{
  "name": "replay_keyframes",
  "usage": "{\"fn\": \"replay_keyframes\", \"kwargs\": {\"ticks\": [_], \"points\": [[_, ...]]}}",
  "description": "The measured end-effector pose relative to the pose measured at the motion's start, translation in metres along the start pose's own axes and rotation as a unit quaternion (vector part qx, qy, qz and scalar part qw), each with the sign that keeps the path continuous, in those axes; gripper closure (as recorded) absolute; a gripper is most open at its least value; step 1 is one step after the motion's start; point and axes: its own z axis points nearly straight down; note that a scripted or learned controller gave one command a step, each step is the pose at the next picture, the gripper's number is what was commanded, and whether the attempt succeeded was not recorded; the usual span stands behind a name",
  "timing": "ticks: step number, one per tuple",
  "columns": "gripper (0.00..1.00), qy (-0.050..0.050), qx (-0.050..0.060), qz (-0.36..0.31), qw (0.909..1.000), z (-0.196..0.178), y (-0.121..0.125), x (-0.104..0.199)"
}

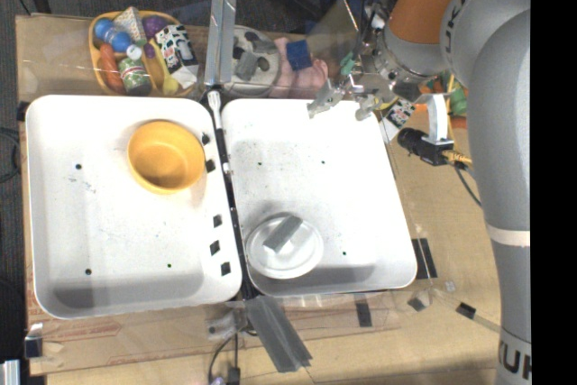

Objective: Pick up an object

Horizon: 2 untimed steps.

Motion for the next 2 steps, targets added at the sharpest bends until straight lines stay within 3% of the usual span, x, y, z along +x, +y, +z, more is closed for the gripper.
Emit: {"fn": "replay_keyframes", "kwargs": {"ticks": [1, 2], "points": [[0.0, 0.0, -0.001, -0.034, 0.9994, -0.003, -0.082, 0.013], [0.0, 0.0, 0.0, 0.032, 0.9995, 0.142, -0.132, 0.068]]}}
